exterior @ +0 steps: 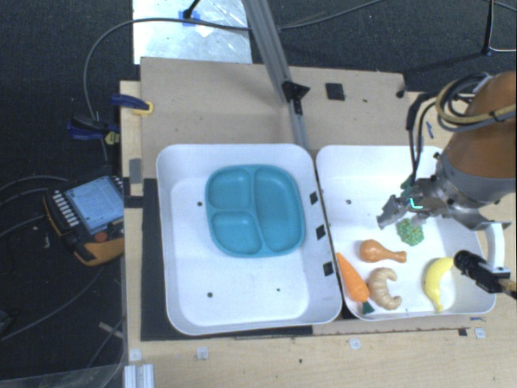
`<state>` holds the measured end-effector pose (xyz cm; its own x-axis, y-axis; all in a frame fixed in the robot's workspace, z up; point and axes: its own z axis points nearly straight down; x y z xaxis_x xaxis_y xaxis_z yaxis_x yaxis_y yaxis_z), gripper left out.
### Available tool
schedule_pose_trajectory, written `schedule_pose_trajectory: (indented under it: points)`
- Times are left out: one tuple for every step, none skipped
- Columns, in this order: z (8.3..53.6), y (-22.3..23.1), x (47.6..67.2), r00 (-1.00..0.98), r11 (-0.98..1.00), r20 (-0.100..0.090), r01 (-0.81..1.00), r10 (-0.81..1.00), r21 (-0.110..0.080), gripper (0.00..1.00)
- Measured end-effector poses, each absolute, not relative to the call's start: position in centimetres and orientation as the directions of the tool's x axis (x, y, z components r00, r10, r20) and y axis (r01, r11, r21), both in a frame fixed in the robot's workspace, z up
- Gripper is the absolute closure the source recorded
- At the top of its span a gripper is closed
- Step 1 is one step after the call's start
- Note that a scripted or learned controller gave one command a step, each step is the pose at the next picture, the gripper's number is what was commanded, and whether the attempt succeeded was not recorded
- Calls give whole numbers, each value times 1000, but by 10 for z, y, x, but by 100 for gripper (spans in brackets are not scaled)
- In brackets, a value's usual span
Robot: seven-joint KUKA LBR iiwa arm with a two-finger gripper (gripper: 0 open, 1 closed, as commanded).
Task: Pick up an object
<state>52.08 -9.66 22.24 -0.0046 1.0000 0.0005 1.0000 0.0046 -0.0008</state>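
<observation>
Brown bench, two shallow white bins [242, 314]: grey gripper [397, 210] beside the small green knobbly toy [411, 233].
I can't tell its fingers' state; I'd centre over it before descending.

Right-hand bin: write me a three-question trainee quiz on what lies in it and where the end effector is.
1. True or false: the blue divided plate lies in the same bin as the banana.
2. Which item is nearest the end effector? A) carrot B) green broccoli-like piece C) banana
3. Fill in: the carrot lies against the right bin's ____ wall in the picture.

Key: 1 false, the plate is in the left bin; 2 B; 3 left.
</observation>
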Motion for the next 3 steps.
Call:
schedule_pose_trajectory:
  points:
    - [223, -97, 522, -5, 5, 0, 1000, 1000, 2, 0]
    - [181, -98, 519, -1, 1, 1, 1000, 1000, -2, 0]
    - [135, -91, 515, -1, 1, 1, 1000, 1000, -3, 0]
